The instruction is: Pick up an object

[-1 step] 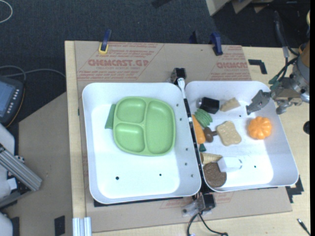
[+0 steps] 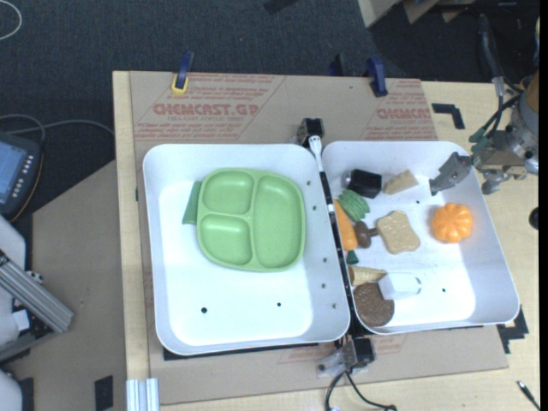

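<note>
The right bin (image 2: 488, 268) holds several toy foods. An orange pumpkin (image 2: 452, 222) lies near its right side. A tan bread slice (image 2: 398, 232) is in the middle, with a black block (image 2: 364, 181) and a small tan piece (image 2: 401, 181) at the back. A green leafy item (image 2: 353, 204), an orange carrot (image 2: 345, 228) and a brown mushroom (image 2: 365, 234) lie along the left wall. A brown cookie (image 2: 373, 304) and a white piece (image 2: 402, 285) sit at the front. My gripper (image 2: 469, 178) hovers over the bin's back right corner, just above the pumpkin, open and holding nothing.
The left bin (image 2: 171, 289) holds a green divided plate (image 2: 253, 219). A black clamp (image 2: 312, 131) sits at the back where the two bins meet. Cables hang by the arm at the right edge.
</note>
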